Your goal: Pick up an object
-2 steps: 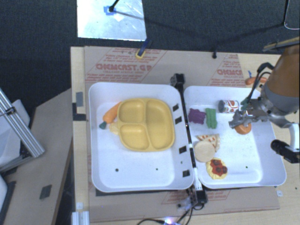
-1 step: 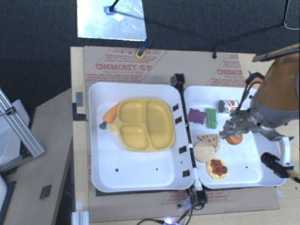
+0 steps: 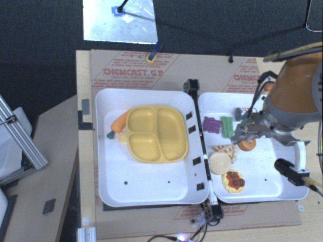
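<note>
Pickup is not yet shown done: gripper (image 3: pixel 241 135) sits low in the right bin (image 3: pixel 262 188) at an orange toy (image 3: pixel 247 145), jaws' state impossible to tell.

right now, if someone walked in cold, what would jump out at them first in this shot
The yellow divided tray fills the middle of the left bin, with a toy carrot tucked against its left edge. In the right bin, the grey and orange arm reaches in from the right, its hand low among small toy foods: a purple piece, a green piece and a little pizza.
</note>
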Controlling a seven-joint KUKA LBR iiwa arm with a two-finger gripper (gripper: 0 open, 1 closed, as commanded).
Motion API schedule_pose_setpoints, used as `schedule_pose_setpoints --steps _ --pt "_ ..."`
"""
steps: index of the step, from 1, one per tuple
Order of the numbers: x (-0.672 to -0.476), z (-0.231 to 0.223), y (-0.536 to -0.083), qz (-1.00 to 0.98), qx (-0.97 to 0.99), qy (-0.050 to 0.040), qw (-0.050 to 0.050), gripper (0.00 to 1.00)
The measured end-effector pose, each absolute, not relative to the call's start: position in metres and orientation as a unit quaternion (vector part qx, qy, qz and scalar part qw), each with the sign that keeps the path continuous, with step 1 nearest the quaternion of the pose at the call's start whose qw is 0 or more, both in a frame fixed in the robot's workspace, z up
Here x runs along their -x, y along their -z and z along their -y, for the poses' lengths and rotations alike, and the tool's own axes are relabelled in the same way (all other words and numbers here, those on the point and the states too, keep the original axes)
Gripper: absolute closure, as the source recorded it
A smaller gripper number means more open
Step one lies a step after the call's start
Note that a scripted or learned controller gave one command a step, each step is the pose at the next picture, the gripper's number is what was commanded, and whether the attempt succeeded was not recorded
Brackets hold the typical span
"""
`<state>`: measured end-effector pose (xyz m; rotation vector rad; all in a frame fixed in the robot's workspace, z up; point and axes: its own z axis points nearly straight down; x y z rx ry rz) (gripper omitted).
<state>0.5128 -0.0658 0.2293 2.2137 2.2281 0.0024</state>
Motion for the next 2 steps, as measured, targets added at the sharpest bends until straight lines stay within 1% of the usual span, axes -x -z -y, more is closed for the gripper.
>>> schedule_pose_setpoints --steps 1,2 --pt "-0.496 0.075 -0.220 -0.707 -0.707 0.0001 0.000 1.00" --pt "-0.501 0.074 -0.234 -0.709 -0.706 -0.0008 0.001 1.00"
